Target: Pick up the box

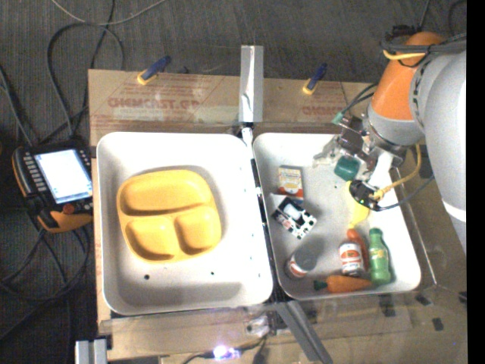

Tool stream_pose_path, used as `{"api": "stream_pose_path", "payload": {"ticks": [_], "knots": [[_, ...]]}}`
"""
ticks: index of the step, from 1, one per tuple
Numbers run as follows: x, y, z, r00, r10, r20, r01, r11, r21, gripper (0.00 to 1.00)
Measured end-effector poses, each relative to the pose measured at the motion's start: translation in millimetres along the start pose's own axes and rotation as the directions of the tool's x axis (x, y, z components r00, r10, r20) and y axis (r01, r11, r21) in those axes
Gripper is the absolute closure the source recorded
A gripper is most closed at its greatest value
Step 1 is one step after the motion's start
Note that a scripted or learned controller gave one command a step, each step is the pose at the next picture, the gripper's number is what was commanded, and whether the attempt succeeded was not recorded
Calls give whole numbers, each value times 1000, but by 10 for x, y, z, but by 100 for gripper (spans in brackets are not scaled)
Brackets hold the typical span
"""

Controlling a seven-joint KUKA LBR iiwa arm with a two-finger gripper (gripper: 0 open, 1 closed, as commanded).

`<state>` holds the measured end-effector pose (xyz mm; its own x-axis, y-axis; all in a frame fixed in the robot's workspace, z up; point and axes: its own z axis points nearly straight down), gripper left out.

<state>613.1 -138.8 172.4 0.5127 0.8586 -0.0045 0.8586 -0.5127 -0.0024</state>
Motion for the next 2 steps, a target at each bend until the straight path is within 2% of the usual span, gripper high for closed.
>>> {"api": "stream_pose_path", "payload": {"ticks": [1,2], "knots": [[215,-69,696,999,-37,-9,36,999,-19,0],[426,394,750,999,-34,-1,34,999,14,0]]}}
